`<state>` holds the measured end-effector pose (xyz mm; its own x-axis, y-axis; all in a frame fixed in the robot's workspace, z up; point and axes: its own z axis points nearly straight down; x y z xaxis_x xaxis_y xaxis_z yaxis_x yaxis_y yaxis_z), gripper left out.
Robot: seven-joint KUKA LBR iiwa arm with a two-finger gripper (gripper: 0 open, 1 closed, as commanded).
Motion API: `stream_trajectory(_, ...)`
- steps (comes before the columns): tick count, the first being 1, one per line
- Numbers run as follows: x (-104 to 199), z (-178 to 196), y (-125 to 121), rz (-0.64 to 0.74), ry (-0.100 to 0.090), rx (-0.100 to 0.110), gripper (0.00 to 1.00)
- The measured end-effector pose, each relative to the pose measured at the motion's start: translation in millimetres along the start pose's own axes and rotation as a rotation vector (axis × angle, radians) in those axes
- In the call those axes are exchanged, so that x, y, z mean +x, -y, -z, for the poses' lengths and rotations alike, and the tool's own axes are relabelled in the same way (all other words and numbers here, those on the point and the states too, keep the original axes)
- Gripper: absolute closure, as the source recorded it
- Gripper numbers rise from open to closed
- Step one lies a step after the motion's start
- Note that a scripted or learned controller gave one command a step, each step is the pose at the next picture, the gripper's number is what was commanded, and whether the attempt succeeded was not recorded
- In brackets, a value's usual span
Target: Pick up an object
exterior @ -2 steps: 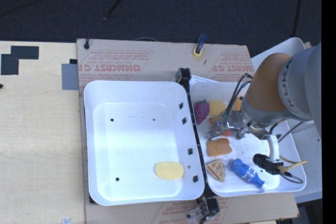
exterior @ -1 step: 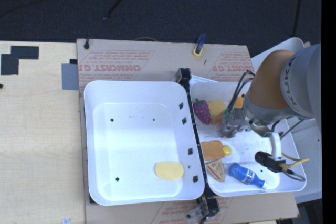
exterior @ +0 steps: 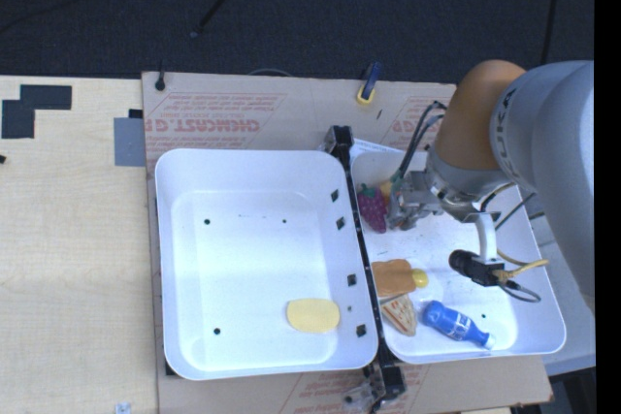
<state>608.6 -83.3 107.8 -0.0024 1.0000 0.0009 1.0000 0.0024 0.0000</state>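
Note:
The right bin (exterior: 543, 330) holds a purple grape bunch (exterior: 372, 207), an orange-brown bread-like piece (exterior: 393, 277) with a small yellow item (exterior: 418, 279) beside it, a tan sandwich wedge (exterior: 400, 314) and a blue bottle (exterior: 455, 324). A flat yellow disc (exterior: 312, 315) lies in the left bin (exterior: 194, 208) near its front right. My gripper (exterior: 401, 208) hangs low over the back left of the right bin, just right of the grapes. The wrist hides its fingers.
A black divider (exterior: 351, 247) runs between the two bins. A black cable clip (exterior: 477, 267) and wires dangle from the arm over the right bin. A blue-and-yellow clamp (exterior: 368, 84) sits at the board's back edge.

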Motion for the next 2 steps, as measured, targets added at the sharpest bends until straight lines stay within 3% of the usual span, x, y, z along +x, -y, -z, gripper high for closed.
stream_trajectory(1, -0.7, -0.8, 1.9, -0.002, 0.000, 0.003, 0.00)
stream_trajectory(2, 0.5, -22.5, -32.6, -0.004, -0.005, 0.021, 0.00)
